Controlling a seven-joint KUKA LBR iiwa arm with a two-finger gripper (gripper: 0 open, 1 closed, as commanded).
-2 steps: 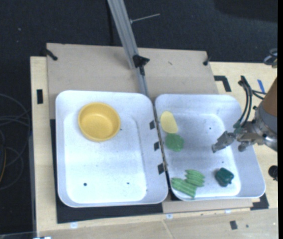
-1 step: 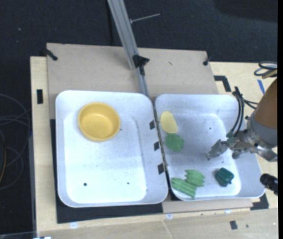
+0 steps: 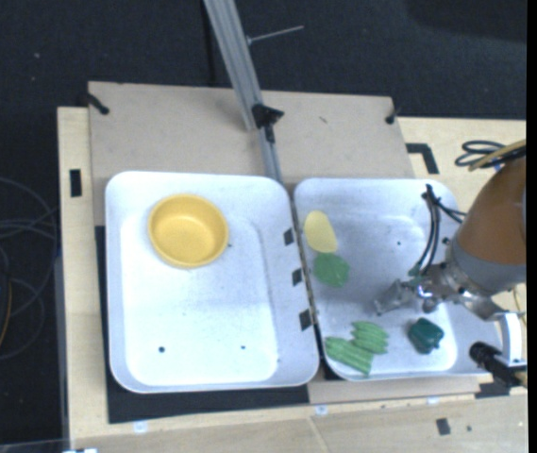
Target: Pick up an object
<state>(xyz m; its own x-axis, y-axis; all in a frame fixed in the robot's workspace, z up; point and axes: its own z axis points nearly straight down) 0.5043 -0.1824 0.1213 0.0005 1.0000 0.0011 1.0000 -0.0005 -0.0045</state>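
Note:
The right bin (image 3: 372, 196) holds a pale yellow piece (image 3: 320, 231) near its left wall, with a green lump (image 3: 331, 271) just below it. Two ribbed green pieces (image 3: 359, 344) lie by the front edge, and a dark teal object (image 3: 426, 334) sits at the front right. My gripper (image 3: 395, 297) hangs low over the middle of this bin, left of the teal object and right of the green lump. The arm's orange band (image 3: 495, 225) rises at the right. Nothing shows between the fingers.
A yellow bowl (image 3: 189, 230) stands in the back left of the left bin (image 3: 202, 347). A grey metal post (image 3: 240, 59) slants down from the top toward the gap between the bins. Cables (image 3: 490, 151) lie at the right of the bench.

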